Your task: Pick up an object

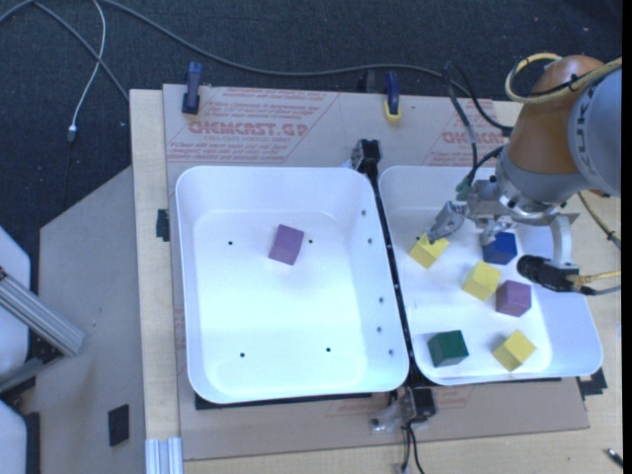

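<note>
Holding one purple cube [286, 244], left bin [197, 294].

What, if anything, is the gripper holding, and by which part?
Nothing is visibly held. The gripper hangs open over the right bin, between a yellow block and a blue block.

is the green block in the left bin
No, the green block sits in the right bin, near its front left corner; the left bin holds a purple block.
</note>
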Available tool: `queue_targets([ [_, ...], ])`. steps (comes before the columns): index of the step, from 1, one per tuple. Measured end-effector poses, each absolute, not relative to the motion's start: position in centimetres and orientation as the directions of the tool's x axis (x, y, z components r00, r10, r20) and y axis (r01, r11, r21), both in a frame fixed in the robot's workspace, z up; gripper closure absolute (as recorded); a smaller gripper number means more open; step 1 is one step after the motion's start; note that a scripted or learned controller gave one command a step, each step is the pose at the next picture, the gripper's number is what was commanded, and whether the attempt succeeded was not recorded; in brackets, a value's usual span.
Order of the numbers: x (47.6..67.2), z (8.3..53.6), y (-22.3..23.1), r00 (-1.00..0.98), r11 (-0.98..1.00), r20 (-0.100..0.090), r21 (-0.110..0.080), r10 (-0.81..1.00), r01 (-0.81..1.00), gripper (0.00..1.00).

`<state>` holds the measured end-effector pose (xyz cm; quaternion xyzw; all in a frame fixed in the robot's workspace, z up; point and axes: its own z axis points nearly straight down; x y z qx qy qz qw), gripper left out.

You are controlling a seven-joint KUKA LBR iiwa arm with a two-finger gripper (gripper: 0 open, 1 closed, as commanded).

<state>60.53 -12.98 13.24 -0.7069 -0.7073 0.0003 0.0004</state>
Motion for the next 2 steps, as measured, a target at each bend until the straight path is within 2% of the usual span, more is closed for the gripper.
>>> queue_targets([
  [1, 60.9, 10.4, -13.0, -0.001, 0.001, -0.001, 0.011, 1.0, 1.0, 0.0],
  [2, 61.0, 11.6, -12.9, -0.002, 0.002, -0.001, 0.014, 1.0, 1.0, 1.0],
])
